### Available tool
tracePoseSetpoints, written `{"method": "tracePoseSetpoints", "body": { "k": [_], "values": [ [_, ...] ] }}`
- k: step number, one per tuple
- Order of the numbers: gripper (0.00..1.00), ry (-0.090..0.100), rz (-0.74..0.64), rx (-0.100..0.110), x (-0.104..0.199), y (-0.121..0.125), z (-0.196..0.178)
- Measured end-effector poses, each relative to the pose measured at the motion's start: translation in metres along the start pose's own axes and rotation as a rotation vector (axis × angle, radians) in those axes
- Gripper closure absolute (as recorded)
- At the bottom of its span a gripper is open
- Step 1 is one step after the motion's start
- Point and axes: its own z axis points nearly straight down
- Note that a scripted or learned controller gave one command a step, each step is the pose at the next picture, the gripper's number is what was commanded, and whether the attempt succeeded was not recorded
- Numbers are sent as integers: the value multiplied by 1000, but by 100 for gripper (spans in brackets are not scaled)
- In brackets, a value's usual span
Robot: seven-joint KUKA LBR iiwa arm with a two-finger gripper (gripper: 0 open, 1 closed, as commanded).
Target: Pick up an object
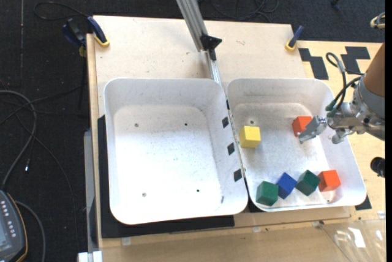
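The left bin (122,150) is lying beside the right bin (275,92) on the bench (153,46), the two touching along their shared edge. In the right bin, a yellow cube (250,136) is sitting near the left wall, about midway along it. Along the near edge a row of blocks is lying close together: a green cube (267,192) toward the near left corner, a blue cube (286,184) just beside it, a dark green cube (307,182) next, and an orange cube (329,180) toward the near right corner. Farther back, a second orange block (301,125) is resting near the right wall. The gripper (311,130) is reaching in over the right edge and hanging just beside that block, one grey finger touching or overlapping its right side. Whether it is released or clenched cannot be told from here.
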Motion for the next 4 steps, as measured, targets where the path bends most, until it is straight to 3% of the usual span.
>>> {"method": "tracePoseSetpoints", "body": {
  "k": [1, 2, 3, 4],
  "values": [
    [0, -1, -1, 4, -36, 62, 118],
    [0, -2, -5, -3, -25, 135, 155],
    [100, -3, -4, -2, -26, 133, 143],
    [100, 2, -8, -1, 48, 129, 120]
  ]
}}
